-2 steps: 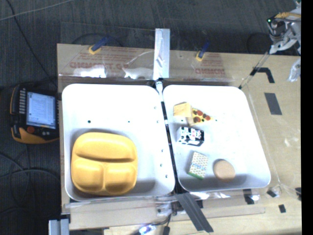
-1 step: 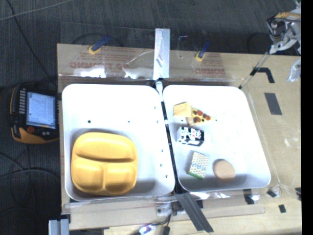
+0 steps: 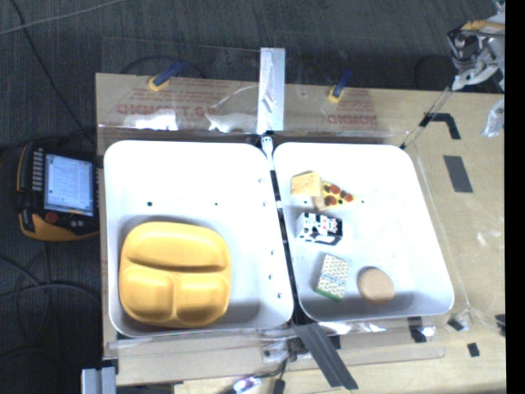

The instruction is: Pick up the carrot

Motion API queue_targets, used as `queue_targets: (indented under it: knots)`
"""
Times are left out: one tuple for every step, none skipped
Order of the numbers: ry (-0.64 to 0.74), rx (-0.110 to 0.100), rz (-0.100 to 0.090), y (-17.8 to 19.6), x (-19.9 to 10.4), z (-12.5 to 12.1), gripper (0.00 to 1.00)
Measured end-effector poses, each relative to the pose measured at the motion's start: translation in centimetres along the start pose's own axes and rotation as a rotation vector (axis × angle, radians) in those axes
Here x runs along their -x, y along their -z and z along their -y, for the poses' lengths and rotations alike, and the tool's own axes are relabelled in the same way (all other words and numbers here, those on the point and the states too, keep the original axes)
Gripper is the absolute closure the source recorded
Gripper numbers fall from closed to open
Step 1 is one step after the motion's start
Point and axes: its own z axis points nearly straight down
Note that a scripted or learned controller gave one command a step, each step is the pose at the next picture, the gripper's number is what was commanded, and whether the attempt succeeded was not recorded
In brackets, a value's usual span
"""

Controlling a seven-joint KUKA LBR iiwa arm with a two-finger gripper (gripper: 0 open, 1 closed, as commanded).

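Observation:
The right bin [image 3: 426, 220] holds several small items. A pale yellow block [image 3: 305, 185] lies near its back left. A small orange and red piece [image 3: 336, 194] touches the block's right side; I cannot tell whether it is the carrot. In front of them lie a black and white item [image 3: 318, 229], a green and white patterned box [image 3: 332, 275] and a round tan disc [image 3: 376, 284].
A large yellow loaf-shaped object [image 3: 174, 272] fills the front of the left bin [image 3: 189, 171]. A divider [image 3: 281, 228] separates the bins. White and orange hardware [image 3: 476, 48] stands off the bench's far right corner. A handheld screen [image 3: 66, 189] sits left of the bench.

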Motion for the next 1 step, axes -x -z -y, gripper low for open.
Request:
queue_targets:
  knots:
    - [0.078, -0.001, 0.0, -0.87, 7.26, 3.48, 0.0]
